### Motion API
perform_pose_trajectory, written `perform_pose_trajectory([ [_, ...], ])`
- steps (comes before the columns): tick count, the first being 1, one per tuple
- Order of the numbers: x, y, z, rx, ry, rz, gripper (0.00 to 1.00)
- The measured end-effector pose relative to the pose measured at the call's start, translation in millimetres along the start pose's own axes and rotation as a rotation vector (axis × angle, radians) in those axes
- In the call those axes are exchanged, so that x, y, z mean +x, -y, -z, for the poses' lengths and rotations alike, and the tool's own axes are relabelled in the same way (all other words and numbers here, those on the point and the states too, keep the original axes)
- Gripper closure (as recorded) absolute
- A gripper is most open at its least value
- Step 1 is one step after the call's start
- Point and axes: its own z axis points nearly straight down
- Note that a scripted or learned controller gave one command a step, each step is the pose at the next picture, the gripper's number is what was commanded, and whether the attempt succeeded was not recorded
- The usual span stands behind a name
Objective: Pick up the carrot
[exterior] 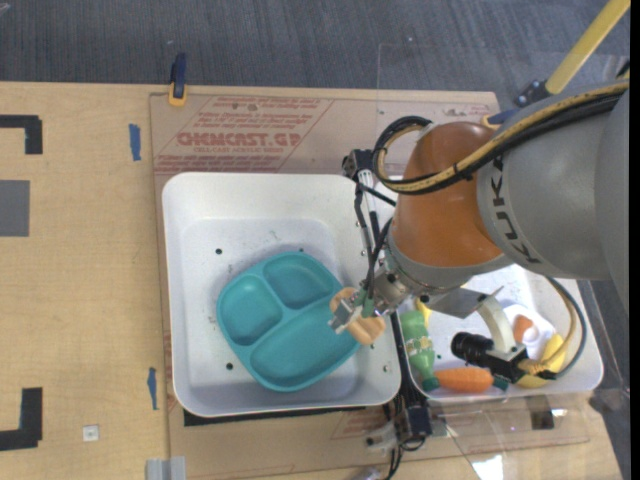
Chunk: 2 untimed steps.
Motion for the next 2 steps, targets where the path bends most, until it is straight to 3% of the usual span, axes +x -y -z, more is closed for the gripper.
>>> perform_pose_trajectory([
  [1,53.3,-26.1,51.3,-0.008,0.003,-0.222,1.0],
  [2,-0.1,-28.5,124.5,-0.01,0.01,0.075,1.0],
])
